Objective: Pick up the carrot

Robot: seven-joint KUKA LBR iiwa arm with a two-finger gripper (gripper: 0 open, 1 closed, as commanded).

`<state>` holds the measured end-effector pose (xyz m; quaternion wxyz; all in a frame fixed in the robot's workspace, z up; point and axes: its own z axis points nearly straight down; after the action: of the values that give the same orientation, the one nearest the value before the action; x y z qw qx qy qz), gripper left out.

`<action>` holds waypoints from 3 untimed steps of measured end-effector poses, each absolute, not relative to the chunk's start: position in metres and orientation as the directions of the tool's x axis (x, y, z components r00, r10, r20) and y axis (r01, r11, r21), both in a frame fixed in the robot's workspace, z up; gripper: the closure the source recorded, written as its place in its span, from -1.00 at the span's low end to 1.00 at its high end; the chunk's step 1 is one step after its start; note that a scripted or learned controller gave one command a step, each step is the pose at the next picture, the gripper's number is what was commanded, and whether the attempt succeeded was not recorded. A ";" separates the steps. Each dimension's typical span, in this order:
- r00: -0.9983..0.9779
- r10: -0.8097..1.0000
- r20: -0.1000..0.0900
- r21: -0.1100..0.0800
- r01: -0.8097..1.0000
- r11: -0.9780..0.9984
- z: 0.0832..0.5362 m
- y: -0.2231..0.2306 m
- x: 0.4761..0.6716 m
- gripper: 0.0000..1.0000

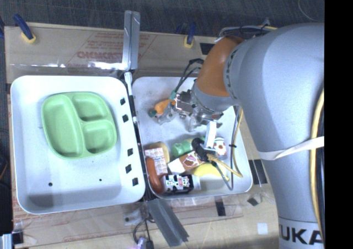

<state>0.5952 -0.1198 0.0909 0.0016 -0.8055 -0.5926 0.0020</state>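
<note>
In the right bin [144,91], near its upper left, you see the carrot [161,107] lying at the gripper [172,111] tip. You cannot tell how the pincer stands or whether it has the carrot. The left bin [22,132] bears a green tray [78,124].

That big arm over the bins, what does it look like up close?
The arm is a thick, rounded, glossy grey shell with an orange band above the wrist. Black cables run along the wrist, white KUKA lettering marks its base, and a small metallic gripper ends it.
</note>
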 end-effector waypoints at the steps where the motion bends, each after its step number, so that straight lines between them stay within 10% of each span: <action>1: 0.553 0.833 -0.001 -0.003 0.833 -0.553 0.091 -0.093 0.619 -1.00; 2: 0.547 0.837 -0.001 -0.006 0.837 -0.547 0.101 -0.091 0.619 1.00; 3: 0.546 0.838 -0.001 -0.006 0.838 -0.546 0.101 -0.091 0.619 -1.00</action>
<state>0.6194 -0.0911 0.1010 0.0025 -0.8792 -0.4764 0.0018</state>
